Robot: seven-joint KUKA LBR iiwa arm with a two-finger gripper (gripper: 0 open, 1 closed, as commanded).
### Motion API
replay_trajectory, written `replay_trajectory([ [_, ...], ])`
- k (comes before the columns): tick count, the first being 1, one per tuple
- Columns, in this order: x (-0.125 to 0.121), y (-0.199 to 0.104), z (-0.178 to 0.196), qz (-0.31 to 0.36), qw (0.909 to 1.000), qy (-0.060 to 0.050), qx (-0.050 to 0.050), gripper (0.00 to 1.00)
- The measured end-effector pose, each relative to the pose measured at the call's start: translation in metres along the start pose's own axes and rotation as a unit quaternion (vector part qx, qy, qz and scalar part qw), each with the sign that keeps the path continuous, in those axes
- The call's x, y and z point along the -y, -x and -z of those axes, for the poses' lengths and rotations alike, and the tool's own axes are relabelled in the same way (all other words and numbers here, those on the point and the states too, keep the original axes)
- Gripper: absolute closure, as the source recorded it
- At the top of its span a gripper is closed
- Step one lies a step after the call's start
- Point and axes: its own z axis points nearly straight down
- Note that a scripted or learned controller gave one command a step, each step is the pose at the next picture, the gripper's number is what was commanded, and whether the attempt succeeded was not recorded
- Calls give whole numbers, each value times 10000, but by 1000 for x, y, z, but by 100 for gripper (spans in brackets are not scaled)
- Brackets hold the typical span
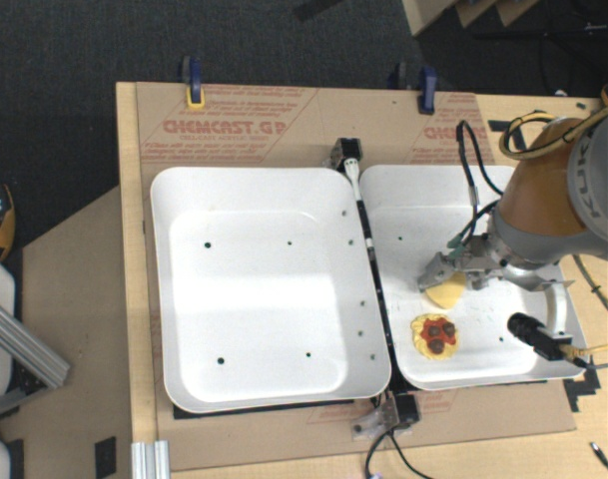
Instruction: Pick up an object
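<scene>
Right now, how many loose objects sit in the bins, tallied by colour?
pale yellow piece: 1
yellow disc with red topping: 1
Total: 2, both in the right bin.

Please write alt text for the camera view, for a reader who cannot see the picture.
A grey and orange robot arm reaches from the right into the right white bin, its tool at a pale yellow piece. A round yellow item with red topping lies close by in the same bin.
</scene>
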Motion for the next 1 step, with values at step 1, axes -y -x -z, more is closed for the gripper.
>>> replay_trajectory([
  [1,34,-30,-7,-24,10000,23,15,0],
])
